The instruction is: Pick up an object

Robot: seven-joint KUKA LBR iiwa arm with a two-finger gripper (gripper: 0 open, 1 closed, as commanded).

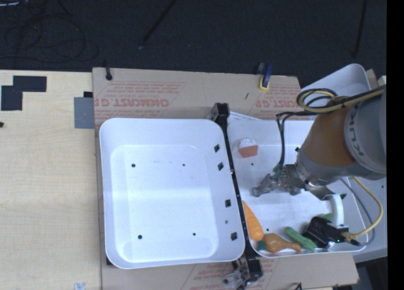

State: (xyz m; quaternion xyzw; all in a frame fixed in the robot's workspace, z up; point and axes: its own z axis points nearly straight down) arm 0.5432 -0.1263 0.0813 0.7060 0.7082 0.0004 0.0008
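orange is showing on the carrot [252,220], lying against the divider [231,175] in the right bin [271,129], tapered and smooth. the gripper [264,187] is hovering just above it, apart from it; i cannot tell its state. descending off-centre, it could be nudging the carrot aside, since the rounded skin is looking slippery.

A brown cardboard sheet [189,96] with red letters lies under the bins on a light wooden bench [44,187]. A blue and yellow clamp [265,75] sits at its far edge. Black cables [38,4] lie behind.
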